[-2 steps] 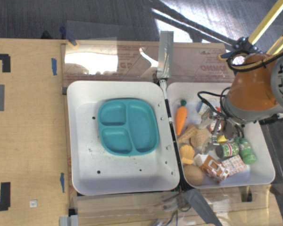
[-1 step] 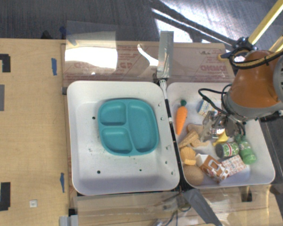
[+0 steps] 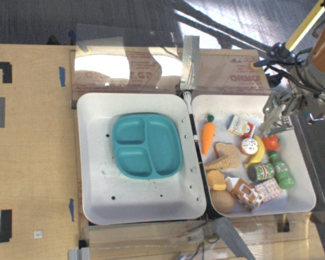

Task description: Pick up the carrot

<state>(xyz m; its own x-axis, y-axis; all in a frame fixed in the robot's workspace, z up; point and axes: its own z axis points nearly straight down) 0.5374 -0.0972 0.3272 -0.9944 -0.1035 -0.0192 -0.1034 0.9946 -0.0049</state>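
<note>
We see the carrot [image 3: 207, 137] lying lengthwise along the right bin's [image 3: 306, 199] left wall, likely a light, stiff, smooth plastic toy best pinched across its thick middle, while the gripper [image 3: 276, 121] hangs near the bin's far right edge, its state untellable.

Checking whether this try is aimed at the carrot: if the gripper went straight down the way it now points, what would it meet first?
Probably not the carrot. The gripper points down at the right bin's far side, over a small orange-red item beside the milk carton; depth is unclear.
</note>
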